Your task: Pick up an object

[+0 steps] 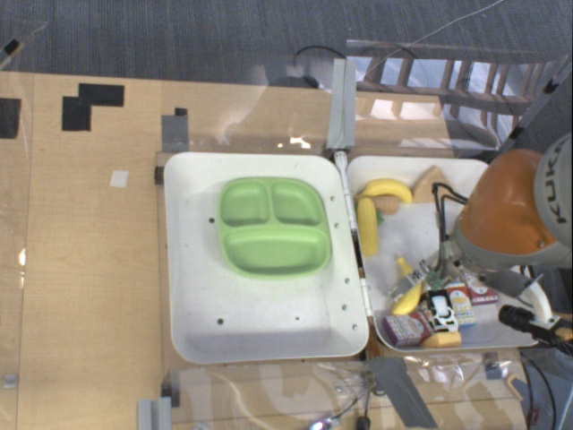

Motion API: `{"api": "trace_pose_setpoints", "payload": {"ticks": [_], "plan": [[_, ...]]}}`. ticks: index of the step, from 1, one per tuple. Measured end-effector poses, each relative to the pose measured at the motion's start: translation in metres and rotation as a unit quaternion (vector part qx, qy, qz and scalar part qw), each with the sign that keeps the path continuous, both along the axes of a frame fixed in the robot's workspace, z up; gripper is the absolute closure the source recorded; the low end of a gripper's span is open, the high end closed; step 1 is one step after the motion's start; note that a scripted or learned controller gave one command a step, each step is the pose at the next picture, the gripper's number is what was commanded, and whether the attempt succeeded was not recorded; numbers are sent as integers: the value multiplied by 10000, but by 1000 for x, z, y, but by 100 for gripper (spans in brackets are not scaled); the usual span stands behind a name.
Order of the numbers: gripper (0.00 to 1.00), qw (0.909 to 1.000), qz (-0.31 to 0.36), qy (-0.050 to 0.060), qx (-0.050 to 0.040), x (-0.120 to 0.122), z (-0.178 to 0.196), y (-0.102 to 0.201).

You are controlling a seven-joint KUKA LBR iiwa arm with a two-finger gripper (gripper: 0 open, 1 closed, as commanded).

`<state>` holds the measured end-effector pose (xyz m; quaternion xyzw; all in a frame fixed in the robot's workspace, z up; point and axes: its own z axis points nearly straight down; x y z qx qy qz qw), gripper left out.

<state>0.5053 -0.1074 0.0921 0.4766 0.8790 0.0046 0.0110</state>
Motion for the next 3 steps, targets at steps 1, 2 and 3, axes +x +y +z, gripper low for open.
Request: {"api": "trace_pose_setpoints", "payload": {"ticks": [1,2,3], "plan": [[100,10000,5,-13,24,2,11,3],[100,9961,885,72,0,7,115,68],[100,9996,266,91,12,83,93,93]]}}
